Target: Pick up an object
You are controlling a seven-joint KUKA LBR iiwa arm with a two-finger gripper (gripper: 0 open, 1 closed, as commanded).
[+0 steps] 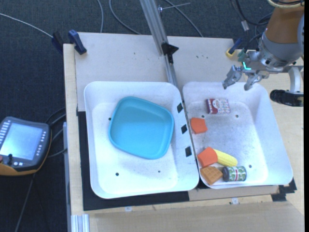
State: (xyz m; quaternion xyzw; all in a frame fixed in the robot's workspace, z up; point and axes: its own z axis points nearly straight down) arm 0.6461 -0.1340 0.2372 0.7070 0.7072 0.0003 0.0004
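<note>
Camera view: grey two-finger gripper (240, 81) hovers at upper right of frame above far rim of right white bin (270, 129), fingers spread, nothing between them. Small red-and-white carton (217, 106) lies just below it; orange block (198, 125), yellow corn cob (225, 157), dark can (234, 173) lower. Blue plastic plate (141, 127) in left white bin (96, 129).

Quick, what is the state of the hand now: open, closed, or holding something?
Hand: open, holding nothing, above the far edge of the right bin.
</note>
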